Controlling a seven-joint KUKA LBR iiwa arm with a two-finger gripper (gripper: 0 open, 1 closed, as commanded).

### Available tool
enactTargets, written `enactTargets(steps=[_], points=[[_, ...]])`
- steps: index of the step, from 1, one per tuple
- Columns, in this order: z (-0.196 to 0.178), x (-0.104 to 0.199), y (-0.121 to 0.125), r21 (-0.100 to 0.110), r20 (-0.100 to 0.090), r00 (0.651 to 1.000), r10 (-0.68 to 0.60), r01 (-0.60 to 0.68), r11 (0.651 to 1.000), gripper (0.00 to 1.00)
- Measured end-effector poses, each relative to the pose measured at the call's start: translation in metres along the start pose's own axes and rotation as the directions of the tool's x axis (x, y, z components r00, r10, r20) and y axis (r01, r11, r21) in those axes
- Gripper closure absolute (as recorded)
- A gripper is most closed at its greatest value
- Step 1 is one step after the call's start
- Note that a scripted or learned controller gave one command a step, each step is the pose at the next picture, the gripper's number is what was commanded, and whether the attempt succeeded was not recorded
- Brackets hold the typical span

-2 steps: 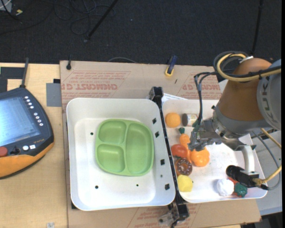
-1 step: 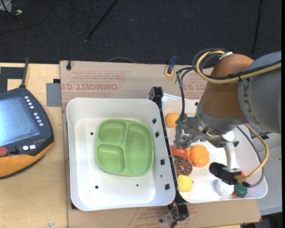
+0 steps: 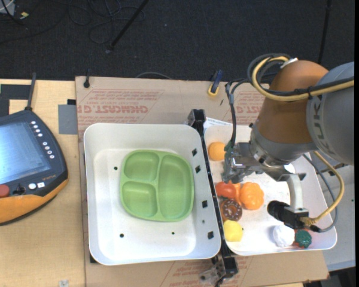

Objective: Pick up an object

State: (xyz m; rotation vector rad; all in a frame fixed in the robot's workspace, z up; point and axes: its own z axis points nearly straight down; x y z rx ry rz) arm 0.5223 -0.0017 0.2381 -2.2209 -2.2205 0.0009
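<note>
In the right bin (image 3: 323, 187) my gripper (image 3: 233, 171) hangs low at the left side, under the grey arm with its orange band. Just below it lie a red piece (image 3: 226, 190) and an orange fruit (image 3: 251, 196). Up and to its left sits a small orange ball (image 3: 216, 150). A brown doughnut (image 3: 231, 208) and a yellow piece (image 3: 233, 231) lie nearer the front. Nothing shows held in the gripper.
The left bin (image 3: 102, 160) holds a green divided plate (image 3: 157, 185). A white lump (image 3: 282, 236) and a small green thing (image 3: 303, 239) sit at the right bin's front right corner. A tablet-like pendant (image 3: 21, 160) lies left of the bins.
</note>
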Motion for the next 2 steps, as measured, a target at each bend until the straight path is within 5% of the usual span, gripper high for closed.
enactTargets(steps=[2], points=[[0.0032, 0.0011, -0.0045, 0.003, 0.000, 1.000, 0.001, -0.001, 1.000, 1.00]])
